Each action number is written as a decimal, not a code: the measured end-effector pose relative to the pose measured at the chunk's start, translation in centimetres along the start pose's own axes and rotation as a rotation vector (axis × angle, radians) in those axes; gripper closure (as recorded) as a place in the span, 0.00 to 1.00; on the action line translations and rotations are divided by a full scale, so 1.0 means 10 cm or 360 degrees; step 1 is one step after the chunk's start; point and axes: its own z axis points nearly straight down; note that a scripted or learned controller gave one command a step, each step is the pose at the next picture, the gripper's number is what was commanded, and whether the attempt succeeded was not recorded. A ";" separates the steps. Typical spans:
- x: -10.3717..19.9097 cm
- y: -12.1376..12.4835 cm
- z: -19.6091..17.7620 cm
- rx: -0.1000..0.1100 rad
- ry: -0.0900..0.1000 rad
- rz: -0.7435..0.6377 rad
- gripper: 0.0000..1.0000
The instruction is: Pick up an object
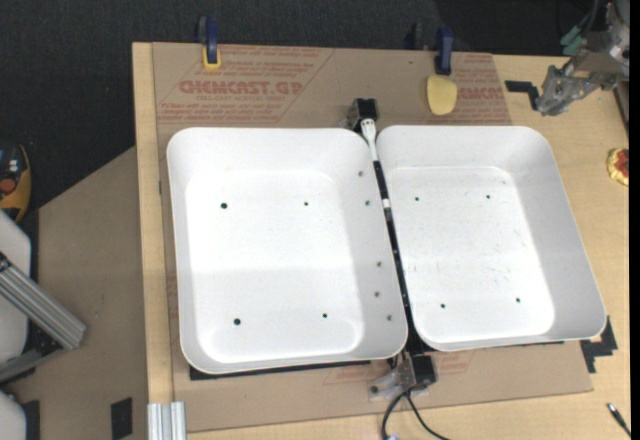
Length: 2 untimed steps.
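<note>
At the bench's (250,68) back edge, just behind the right bin's (470,132) rim, sits a small yellow object (441,95) — along that edge from the tool (558,93), which hangs near the back right corner — spread or closed, I cannot tell.

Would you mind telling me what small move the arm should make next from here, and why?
Probably a short move of the gripper left and down in the view, toward the yellow object on the cardboard beside the blue clamp. The gripper sits at the bench's upper right, beyond the right bin, and that yellow object is the nearest likely thing to pick.
</note>
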 end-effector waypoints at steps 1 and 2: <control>0.26 -0.22 -0.31 0.0004 0.0005 -0.0002 1.00; 0.77 -0.31 0.34 0.0019 0.0011 -0.0006 1.00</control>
